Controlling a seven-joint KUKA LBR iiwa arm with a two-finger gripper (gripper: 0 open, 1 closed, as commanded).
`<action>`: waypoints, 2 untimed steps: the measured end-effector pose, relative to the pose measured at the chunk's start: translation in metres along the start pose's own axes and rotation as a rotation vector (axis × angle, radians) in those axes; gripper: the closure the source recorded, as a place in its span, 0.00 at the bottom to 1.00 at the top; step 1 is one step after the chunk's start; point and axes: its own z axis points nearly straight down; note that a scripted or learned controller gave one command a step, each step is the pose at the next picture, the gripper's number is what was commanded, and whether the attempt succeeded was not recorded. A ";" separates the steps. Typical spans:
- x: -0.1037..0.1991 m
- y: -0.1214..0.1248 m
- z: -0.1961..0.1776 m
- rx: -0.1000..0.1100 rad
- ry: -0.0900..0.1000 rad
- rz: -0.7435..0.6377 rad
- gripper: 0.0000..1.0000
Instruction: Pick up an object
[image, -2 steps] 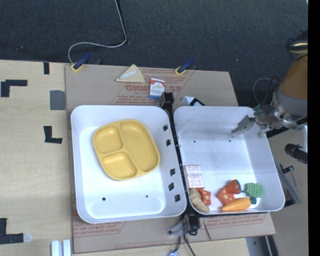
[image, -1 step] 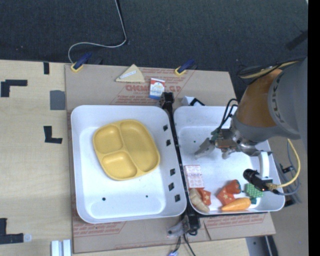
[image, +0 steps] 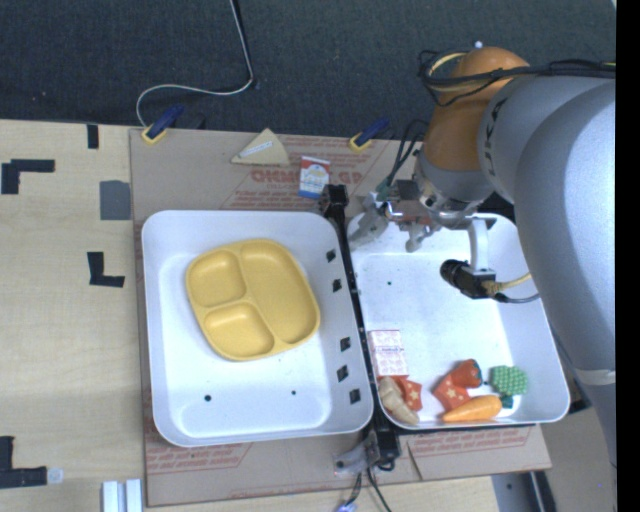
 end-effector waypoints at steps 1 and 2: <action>0.028 -0.064 0.001 0.003 0.000 0.002 0.00; 0.023 -0.131 0.001 0.003 0.000 0.003 0.00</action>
